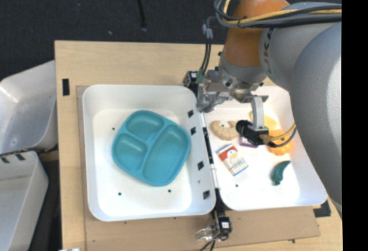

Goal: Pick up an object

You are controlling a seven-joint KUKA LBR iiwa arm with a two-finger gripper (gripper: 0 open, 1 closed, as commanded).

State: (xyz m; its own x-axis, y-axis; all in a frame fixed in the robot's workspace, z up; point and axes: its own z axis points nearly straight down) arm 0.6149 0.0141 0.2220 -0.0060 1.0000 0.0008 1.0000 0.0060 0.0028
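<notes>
My gripper (208,96) hangs over the far left corner of the right bin (259,201), close to the wall shared by the two bins. A tan, cookie-like piece (222,129) lies just in front of it. Further forward lie a small red and white box (233,160) and a teal curved toy (280,172). An orange thing (281,145) rests at the bin's right side, and a purple edge (248,142) peeks out beside it. Nothing is seen held by the gripper.
A blue divided plate (151,147) lies in the middle of the left bin (92,129). The arm's grey body covers the right bin's far right side. A white unit (26,112) stands off the bench at the left.
</notes>
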